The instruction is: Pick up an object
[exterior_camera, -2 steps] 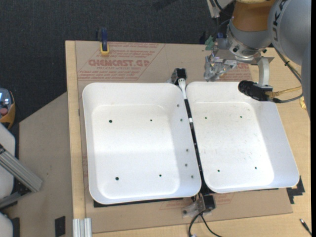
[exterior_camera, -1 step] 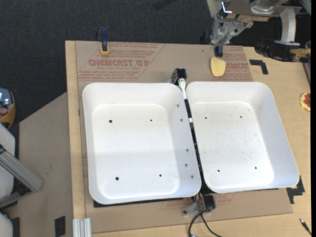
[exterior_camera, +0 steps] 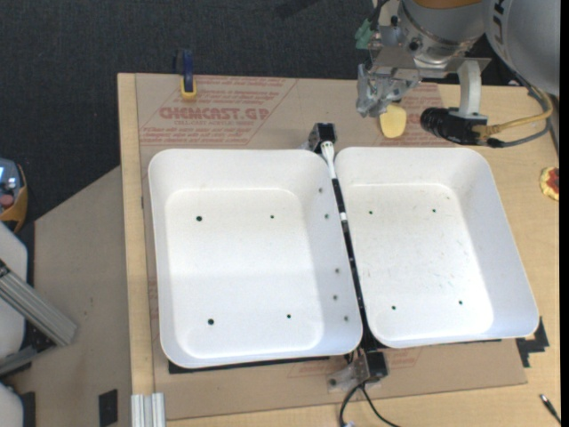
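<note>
- Camera view: end effector point(exterior_camera: 384, 105) raised past the far rim of the right bin point(exterior_camera: 498, 194), over the table point(exterior_camera: 267, 114).
- Small yellow object point(exterior_camera: 393, 121) right at the fingertips, seemingly pinched between narrow-set fingers, above the board.
- Left bin point(exterior_camera: 164, 238) beside the right one, touching along the middle seam.
- Blue-and-yellow clamp point(exterior_camera: 186, 72) at the table's far left edge.

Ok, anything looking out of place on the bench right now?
Yes: a small yellow object sits just below the gripper, beyond the far rim of the right bin, over the bench rather than a bin. Whether it is held or lying there can't be told. A blue-and-yellow clamp stands at the board's far left edge.
</note>
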Robot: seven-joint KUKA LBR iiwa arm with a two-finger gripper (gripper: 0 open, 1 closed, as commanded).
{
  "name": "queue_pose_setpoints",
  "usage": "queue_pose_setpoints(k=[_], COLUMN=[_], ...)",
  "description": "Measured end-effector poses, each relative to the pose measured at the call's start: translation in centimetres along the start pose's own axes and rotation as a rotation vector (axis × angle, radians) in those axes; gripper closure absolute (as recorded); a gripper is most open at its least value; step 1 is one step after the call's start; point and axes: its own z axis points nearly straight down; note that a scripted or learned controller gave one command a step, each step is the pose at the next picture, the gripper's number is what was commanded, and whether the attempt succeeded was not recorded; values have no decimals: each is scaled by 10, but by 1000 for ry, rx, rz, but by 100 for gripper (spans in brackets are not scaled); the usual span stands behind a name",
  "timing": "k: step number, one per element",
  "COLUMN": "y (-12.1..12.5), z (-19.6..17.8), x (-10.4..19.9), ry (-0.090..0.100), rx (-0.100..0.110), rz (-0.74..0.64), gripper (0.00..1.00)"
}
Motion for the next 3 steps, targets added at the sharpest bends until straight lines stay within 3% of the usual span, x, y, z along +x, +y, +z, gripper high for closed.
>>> queue_pose_setpoints(k=[1,2,3], y=[0,-12,-41], z=[-44,28,-41], x=[-66,-46,-72], ry=[-2,1,-1], rx=[-11,2,-12], rz=[5,-1,2], gripper=[100,100,100])
